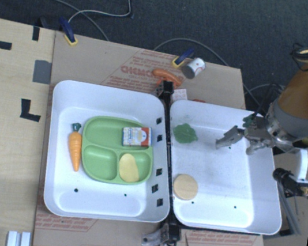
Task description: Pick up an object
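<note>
My gripper (237, 140) hangs over the right part of the right bin (255, 218), its two fingers spread open with nothing between them. A green leafy piece (185, 133) lies at the bin's upper left, well to the left of the fingers. A round tan cookie-like disc (185, 186) rests near the bin's lower left. In the left bin (55, 190) a green divided tray (100, 148) holds a small red and white carton (136, 136) and a yellow oval piece (129, 168). An orange carrot (75, 148) lies left of the tray.
The grey arm with its orange band (304, 98) comes in from the upper right. Blue clamps (68, 31) and a small white cylinder (194, 67) sit on the cardboard behind the bins. Cables run across the dark floor.
</note>
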